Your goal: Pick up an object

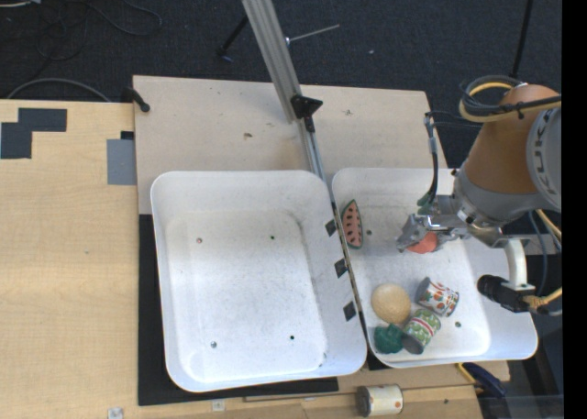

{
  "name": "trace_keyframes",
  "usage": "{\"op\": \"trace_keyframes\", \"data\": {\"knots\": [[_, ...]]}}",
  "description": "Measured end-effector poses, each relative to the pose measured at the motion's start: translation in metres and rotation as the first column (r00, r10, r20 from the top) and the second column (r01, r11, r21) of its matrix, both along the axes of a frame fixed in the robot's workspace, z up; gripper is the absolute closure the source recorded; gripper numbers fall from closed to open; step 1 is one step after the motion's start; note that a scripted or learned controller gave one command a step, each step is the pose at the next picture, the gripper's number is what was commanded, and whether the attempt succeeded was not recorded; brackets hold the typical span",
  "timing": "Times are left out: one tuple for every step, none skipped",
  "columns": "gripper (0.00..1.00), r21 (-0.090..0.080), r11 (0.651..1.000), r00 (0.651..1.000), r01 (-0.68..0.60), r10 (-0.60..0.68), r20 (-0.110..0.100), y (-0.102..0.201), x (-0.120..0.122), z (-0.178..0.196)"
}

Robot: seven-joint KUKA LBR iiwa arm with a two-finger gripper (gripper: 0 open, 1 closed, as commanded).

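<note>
While the arm reaches in from the right, the bench holds the following:

- Left bin: shallow, white, larger in view, its floor speckled with small dark marks.
- Right bin: shallow, white, set just beside the left bin, with a row of black clips along the shared edge.
- Watermelon slice: red with a green rind, lying at the right bin's left wall, toward the far side.
- Tan ball: round, near the middle of the right bin's near half.
- Dark green item: touching the near side of the tan ball; its kind cannot be told.
- Printed cup: white with red and green pattern, on its side, right of the tan ball.
- Green patterned can: on its side, just near of the printed cup.
- Red-orange object: low in the right bin's far half, directly at the gripper.
- Gripper: down over the red-orange object; whether the jaws are apart or closed, and whether they grasp it, cannot be told.
- Slanted aluminium rail: rising from between the bins toward the far side.
</note>
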State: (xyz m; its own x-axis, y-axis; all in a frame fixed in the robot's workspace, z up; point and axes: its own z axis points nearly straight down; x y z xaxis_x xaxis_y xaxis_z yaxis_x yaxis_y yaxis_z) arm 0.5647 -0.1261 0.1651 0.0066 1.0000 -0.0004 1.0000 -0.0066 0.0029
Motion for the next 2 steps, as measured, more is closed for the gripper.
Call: {"op": "trace_keyframes", "data": {"knots": [[1.0, 0.0, 1.0, 1.0, -0.008, 0.008, 0.001, 0.006, 0.009, 0.053], [1.0, 0.0, 1.0, 1.0, -0.007, 0.007, -0.001, 0.005, 0.009, 0.094]]}}
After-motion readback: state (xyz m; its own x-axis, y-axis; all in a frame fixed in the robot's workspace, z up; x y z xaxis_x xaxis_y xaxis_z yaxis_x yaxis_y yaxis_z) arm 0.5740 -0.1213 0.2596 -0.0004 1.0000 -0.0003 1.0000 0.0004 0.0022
